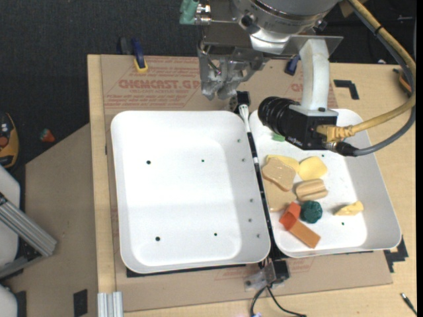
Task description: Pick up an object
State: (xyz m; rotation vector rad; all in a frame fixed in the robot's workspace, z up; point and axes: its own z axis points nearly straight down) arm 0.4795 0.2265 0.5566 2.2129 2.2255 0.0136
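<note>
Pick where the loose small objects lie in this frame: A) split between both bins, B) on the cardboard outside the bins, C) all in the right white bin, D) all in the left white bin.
C: the tan bread-like slice, yellow piece, dark green ball and orange block all lie in the right white bin.

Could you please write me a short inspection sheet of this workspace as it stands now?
Surface: two white bins, left bin and right bin, on a brown board.
Job's things: tan blocks, yellow piece, green ball, orange block, all in the right bin.
Clutter: blue clamp on the board.
Grippers: gripper above the board's far edge, holding nothing seen.
Cables: tan hose, black cable.
Surroundings: dark floor.
</note>
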